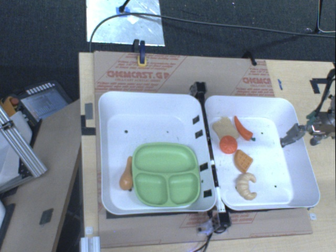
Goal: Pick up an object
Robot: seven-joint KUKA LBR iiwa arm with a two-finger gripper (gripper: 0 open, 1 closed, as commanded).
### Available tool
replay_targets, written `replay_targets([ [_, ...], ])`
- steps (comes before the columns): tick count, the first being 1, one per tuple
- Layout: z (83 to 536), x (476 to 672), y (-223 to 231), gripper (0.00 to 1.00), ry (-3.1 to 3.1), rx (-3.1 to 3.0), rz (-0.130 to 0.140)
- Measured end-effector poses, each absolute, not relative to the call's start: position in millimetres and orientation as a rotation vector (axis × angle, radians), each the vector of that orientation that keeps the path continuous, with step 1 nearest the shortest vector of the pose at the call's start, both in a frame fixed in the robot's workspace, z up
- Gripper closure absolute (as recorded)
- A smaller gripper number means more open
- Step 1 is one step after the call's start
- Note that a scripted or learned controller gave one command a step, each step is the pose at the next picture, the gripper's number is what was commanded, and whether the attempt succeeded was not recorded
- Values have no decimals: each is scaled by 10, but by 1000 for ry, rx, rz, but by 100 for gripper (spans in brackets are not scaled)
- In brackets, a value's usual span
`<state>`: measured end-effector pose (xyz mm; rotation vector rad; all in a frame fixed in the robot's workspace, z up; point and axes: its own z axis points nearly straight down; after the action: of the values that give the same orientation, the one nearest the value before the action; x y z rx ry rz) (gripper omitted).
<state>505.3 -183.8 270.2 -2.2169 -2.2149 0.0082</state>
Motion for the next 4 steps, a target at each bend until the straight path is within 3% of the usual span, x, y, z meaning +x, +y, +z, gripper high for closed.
replay_targets([
  [1, 2760, 5074, -1831, 0, -2226, -2219, -1],
  [4, 1124, 5188, -1747, 0, -2221, -2218, 1],
])
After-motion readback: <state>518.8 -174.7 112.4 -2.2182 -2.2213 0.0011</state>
